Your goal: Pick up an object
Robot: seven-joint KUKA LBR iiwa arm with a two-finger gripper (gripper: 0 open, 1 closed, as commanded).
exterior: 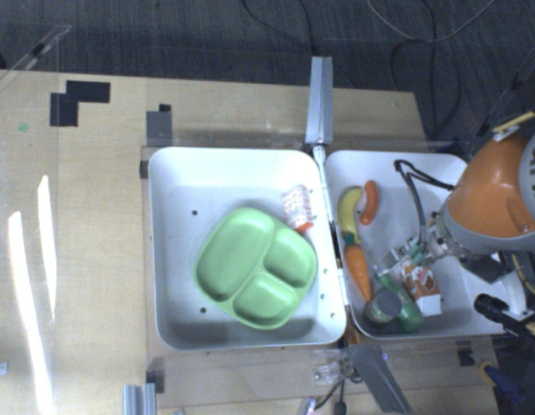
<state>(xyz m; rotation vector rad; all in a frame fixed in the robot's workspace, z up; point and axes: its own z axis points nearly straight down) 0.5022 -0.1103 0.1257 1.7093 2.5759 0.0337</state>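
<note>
Here the jaws [411,262] sit among cluttered items in the right bin [474,322].

Arm [500,199] cut off at right edge, hiding part of right bin [384,167]; cluttered items [404,288] below wrist indistinct.

We see divided plate [257,266] in left bin [168,232] | banana [349,212], carrot [358,271] in right bin [384,162] | bins side by side on tabletop [77,232]

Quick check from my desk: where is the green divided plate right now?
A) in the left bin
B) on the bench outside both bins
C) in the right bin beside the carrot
A: the green divided plate lies flat in the left bin, while the carrot is in the right bin.
</note>
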